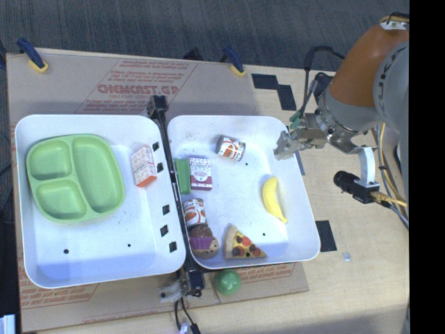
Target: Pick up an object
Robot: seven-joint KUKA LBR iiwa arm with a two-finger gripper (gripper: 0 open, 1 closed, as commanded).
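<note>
My gripper [286, 145] hangs over the right rim of the right bin [306, 207], with nothing between its fingers that I can see. In that bin lie a small can [230, 148] at the top, a yellow banana [272, 199] just below and left of the gripper, a maroon carton [200, 173] beside a green block [183, 175], a second can [194, 211], a dark muffin-like toy [202, 241] and a pizza slice [243, 245].
The left bin [90, 263] holds a green divided plate [74, 177] and an orange-white carton [143, 165]. A green ball [227, 282] lies outside the bins at the front. Cables and a black fitting [354, 185] sit right of the bins.
</note>
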